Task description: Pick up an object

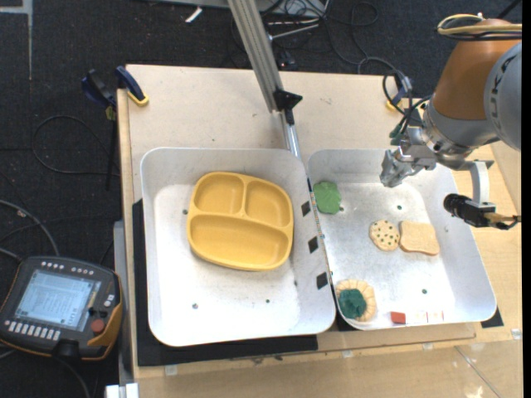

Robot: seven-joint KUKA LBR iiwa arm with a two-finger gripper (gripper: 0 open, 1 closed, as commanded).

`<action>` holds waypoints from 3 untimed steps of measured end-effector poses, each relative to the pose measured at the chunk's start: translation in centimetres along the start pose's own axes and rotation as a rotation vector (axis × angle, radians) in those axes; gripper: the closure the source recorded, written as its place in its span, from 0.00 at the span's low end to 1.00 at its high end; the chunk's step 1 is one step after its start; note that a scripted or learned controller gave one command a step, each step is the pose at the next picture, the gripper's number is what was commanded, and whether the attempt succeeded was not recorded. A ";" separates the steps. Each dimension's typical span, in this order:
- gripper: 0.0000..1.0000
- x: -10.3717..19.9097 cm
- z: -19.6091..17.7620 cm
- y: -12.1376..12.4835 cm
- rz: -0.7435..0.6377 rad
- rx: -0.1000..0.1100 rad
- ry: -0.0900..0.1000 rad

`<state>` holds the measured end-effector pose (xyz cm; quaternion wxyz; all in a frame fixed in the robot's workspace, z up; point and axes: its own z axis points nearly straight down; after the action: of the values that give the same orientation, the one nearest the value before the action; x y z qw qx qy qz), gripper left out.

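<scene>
My gripper [393, 172] hangs over the far side of the right bin [465, 297], with nothing visible between its fingers. In that bin lie a green lump [327, 196] at the left wall, a round spotted cookie [384, 235], a tan toast slice [419, 239] beside the cookie, and a green-and-tan round piece [354, 299] at the near left corner. The gripper is above and behind the cookie, apart from every object.
A yellow divided plate [241, 220] lies in the left bin [166, 305]. A slanted metal pole [259, 44] rises at the back between the bins. A small red tag [399, 317] sits near the right bin's front rim. A teach pendant [58, 301] rests off the bench at lower left.
</scene>
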<state>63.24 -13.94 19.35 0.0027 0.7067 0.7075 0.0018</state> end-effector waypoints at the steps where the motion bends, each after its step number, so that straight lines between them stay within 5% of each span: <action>1: 1.00 -0.9 -5.6 0.6 -0.001 -0.002 -0.001; 3: 1.00 9.5 -5.0 -1.1 -0.006 0.008 0.003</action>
<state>62.08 -4.45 24.28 -0.0013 0.7045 0.7097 -0.0002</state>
